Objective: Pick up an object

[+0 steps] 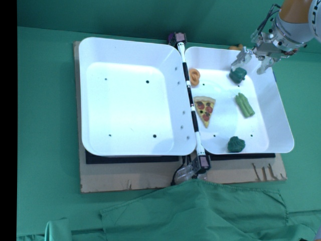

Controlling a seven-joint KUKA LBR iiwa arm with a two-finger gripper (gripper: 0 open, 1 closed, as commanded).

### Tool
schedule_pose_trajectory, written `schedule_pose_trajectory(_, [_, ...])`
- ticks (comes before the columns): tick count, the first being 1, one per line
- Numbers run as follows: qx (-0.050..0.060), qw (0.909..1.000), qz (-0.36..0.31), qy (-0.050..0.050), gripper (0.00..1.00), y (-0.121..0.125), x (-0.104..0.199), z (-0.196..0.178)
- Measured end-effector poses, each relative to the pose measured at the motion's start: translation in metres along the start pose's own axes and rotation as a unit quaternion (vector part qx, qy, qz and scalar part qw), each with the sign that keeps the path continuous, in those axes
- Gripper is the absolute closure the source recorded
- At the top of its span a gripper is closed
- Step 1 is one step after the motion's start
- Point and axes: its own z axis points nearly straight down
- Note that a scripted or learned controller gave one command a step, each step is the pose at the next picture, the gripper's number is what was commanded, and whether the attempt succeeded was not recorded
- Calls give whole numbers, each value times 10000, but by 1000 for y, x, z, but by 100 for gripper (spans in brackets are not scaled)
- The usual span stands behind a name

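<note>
Two spread fingers of the hand (253,62) hang open, holding nothing, just above a dark green broccoli (237,75).

We see two shallow white plastic bins side by side on the green counter (45,109), the left bin (130,59) beside the right bin (278,129). In the right bin, a small orange ring (194,75) lies near the divider, a pizza slice toy (204,109) in front of it, a dark green broccoli floret (237,75) at the back under the claw (253,62), a green asparagus bundle (245,105) midway, and a second broccoli floret (235,144) at the front.
</note>
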Motion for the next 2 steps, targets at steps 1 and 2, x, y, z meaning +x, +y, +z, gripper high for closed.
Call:
schedule_pose_trajectory(1, [47, 10000, 22, 1, 0, -50, -19, 83])
schedule_pose_trajectory(2, [-56, 10000, 3, -10, 0, -63, -23, 101])
